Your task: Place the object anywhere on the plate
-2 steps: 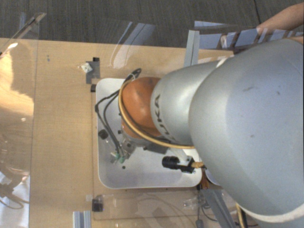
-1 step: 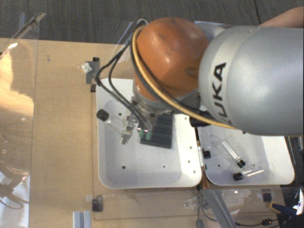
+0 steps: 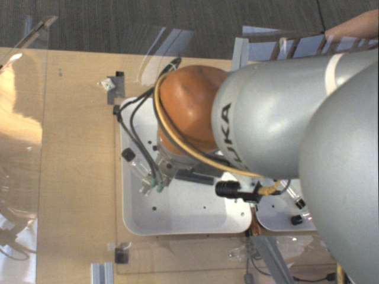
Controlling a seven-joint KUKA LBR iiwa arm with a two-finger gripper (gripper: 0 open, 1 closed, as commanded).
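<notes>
claw (image 3: 149, 185) low over left bin (image 3: 189, 218) | grip state: cannot tell | arm (image 3: 278, 117) overhead

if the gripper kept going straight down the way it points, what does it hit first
Probably the bare white floor of the left bin: the gripper points down over it, with nothing visible beneath, though depth is hard to judge.

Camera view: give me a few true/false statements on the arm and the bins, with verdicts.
1. The arm hangs over the left bin. True.
2. The band above the wrist is blue. False: it is orange.
3. Black and yellow cables loop around the wrist. True.
4. The arm bears no lettering. False: it reads KUKA.
5. The bins are black. False: both, including the right bin, are white.
</notes>
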